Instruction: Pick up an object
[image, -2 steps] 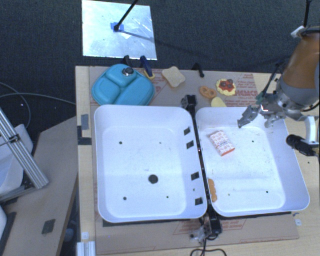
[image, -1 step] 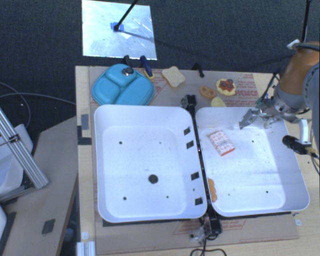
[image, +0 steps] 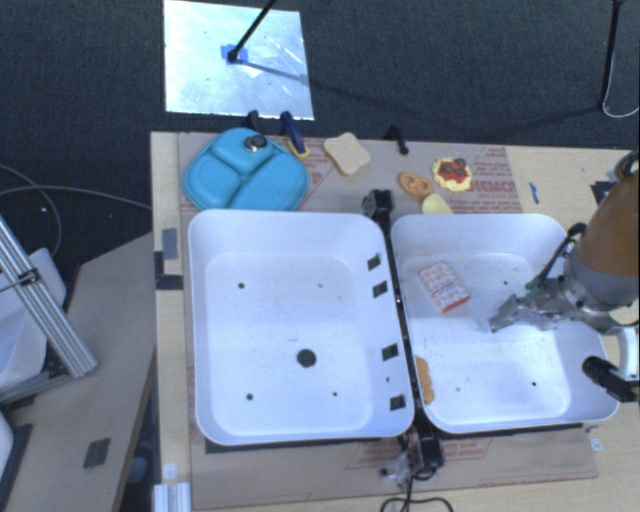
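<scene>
Seeing two white bins: left bin carries small dark disc plus tiny dark dots; right bin same white. In right bin I note packet, white with red-orange print. Tan-orange piece at divider. Behind bins: blue sectioned plate, tan toast slice, orange pretzel, yellow round with red topping, pale yellow lump. Gripper grey. Arm orange-brown above grey.

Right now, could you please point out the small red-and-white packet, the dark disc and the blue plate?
Small red-and-white packet (image: 443, 286): camera view, its printed face.
Dark disc (image: 306, 358): camera view, its centre.
Blue plate (image: 245, 172): camera view, its divider.
</scene>
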